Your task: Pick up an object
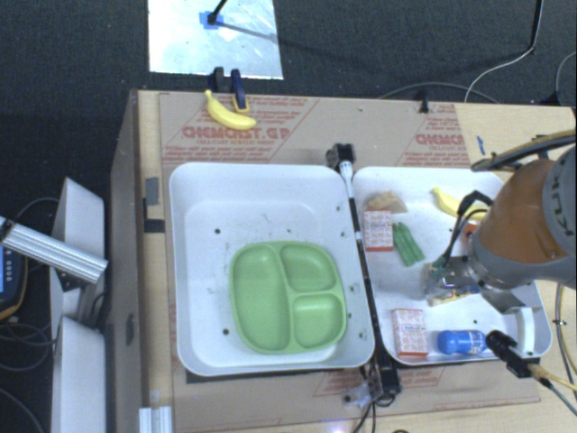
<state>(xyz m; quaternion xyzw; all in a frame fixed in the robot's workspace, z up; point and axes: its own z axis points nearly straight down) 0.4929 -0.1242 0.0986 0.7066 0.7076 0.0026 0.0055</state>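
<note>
- I see the left bin (194, 242) holding a green divided plate (288, 296).
- The arm (527, 228) reaches into the right bin (379, 183).
- The gripper (444, 282) is low over the bin floor; I cannot tell its opening or any hold.
- Near it lie a blue bottle (460, 341), two red-and-white packets (410, 330), a green item (407, 244) and a banana (446, 201).

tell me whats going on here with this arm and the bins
A grey and orange robot arm reaches in from the right over the right bin, its gripper low among small items: a green object, a red-and-white packet, a blue bottle and a yellow piece. The left bin holds a green divided tray.
</note>
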